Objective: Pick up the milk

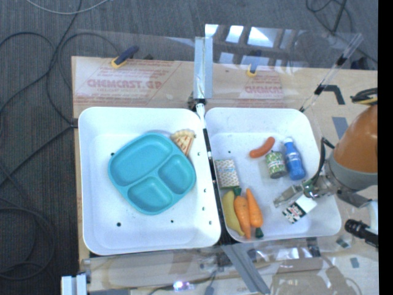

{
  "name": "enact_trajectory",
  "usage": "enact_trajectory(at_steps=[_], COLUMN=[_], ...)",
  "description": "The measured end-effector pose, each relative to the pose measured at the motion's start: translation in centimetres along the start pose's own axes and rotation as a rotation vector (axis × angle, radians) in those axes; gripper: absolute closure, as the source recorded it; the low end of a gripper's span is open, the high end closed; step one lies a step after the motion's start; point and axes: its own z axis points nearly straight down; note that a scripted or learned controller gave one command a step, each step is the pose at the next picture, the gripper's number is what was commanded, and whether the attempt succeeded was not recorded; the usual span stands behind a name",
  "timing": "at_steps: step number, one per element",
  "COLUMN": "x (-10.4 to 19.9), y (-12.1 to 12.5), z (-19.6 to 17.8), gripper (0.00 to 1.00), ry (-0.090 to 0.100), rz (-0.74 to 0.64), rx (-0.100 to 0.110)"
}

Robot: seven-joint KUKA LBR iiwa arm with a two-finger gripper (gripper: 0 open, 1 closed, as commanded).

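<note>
The milk [298, 209] is a small white carton with dark markings, lying near the front right corner of the right bin [258, 117]. My gripper [290, 196] reaches in from the right and hovers low just above and left of the carton, touching or nearly touching its top edge. The grey arm with its orange band [362, 143] rises behind it at the right edge of the bin. I cannot see the carton between the gripper's tips.
In the right bin lie a blue bottle [293, 159], a green can [275, 164], a red sausage [262, 146], a checkered packet [226, 173], a banana [229, 210] and carrots [247, 211]. The left bin [98, 183] holds a blue divided plate [152, 173] and a pizza slice [183, 141].
</note>
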Motion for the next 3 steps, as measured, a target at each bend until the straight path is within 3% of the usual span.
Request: enact_trajectory(at_steps=[1, 2, 3], x=[1.0, 1.2, 0.6], y=[0.5, 0.8, 4.5], z=[1.3, 0.6, -13.3], gripper=[0.0, 1.0, 1.0], ry=[-0.018, -0.016, -0.014], rz=[-0.033, -0.036, 0.139], rx=[-0.013, -0.018, -0.002])
